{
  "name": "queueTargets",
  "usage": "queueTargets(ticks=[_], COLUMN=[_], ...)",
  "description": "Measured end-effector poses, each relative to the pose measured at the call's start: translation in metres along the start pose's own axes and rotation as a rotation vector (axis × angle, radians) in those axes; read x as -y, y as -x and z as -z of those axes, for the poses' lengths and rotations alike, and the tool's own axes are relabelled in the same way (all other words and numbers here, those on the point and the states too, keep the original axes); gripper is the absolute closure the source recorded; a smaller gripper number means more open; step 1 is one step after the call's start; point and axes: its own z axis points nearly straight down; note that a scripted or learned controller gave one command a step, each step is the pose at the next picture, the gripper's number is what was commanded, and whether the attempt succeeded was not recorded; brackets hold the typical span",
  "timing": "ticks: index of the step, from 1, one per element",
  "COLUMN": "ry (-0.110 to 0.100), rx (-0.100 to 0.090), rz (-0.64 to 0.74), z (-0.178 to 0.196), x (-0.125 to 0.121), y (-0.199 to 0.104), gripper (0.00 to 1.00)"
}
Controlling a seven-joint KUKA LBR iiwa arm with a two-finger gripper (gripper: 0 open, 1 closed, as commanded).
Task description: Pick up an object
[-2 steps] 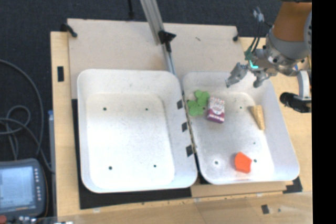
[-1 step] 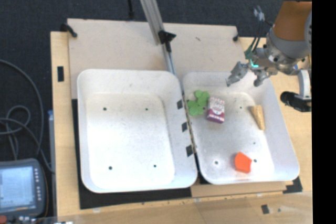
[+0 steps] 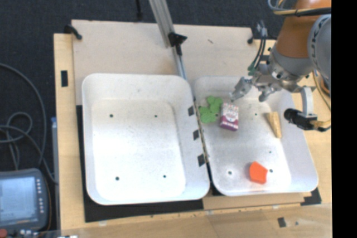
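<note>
The right bin holds a green leafy toy, a small purple and white carton, a tan wedge and an orange block. My gripper hangs over the far part of this bin, above and to the right of the carton. It is open, with one finger pointing toward the carton and the other finger nearer the wedge. Nothing sits between them.
The left bin lies beside the right one, with a divider edge between them. A slanted metal pole rises from the bench behind the bins. A black cable fitting hangs off the wrist near the wedge.
</note>
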Motion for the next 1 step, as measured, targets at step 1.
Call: queueTargets(ticks=[1], ry=[0.000], rx=[0.000], rz=[-0.002], z=[-0.0442], x=[0.0035], y=[-0.0044], gripper=[0.00])
